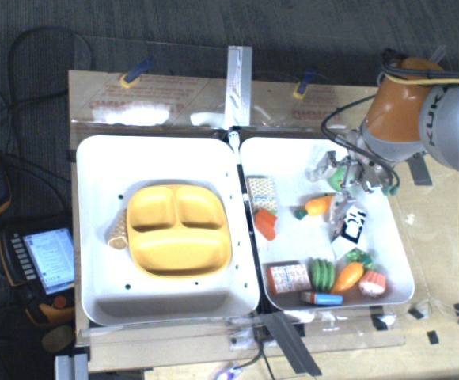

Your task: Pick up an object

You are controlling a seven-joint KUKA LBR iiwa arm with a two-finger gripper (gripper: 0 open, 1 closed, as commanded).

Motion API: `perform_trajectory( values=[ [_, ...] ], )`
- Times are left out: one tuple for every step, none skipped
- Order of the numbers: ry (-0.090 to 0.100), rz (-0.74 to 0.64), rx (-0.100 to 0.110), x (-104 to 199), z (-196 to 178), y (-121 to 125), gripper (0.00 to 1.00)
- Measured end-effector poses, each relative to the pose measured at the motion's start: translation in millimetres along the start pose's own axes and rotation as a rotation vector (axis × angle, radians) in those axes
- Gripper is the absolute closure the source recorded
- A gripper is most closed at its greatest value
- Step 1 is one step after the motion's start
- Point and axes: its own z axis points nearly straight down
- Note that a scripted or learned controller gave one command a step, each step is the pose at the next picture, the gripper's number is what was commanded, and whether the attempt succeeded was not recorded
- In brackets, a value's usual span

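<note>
The right bin (396,236) holds several small toys. My gripper (347,182) hangs over its upper right part, below the orange band of the arm (400,105). A small green object (338,177) sits right at the gripper, and I cannot tell whether it is held. Just below lie an orange carrot-like toy (318,206) and a black-and-white card (352,225). Further left are a patterned packet (261,189) and a red-orange piece (266,225).
Along the right bin's front edge lie a labelled can (287,277), a green vegetable (322,274), an orange carrot (350,275), a red-and-white toy (372,283) and a blue marker (322,298). The left bin (95,172) holds a yellow divided tray (178,228) and a tan object (119,230).
</note>
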Motion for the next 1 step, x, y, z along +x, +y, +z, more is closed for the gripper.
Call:
perform_trajectory(
  values=[
    [0.002,0.021,-0.004,61.4,-1.2,-15.9,0.00]
  ],
)
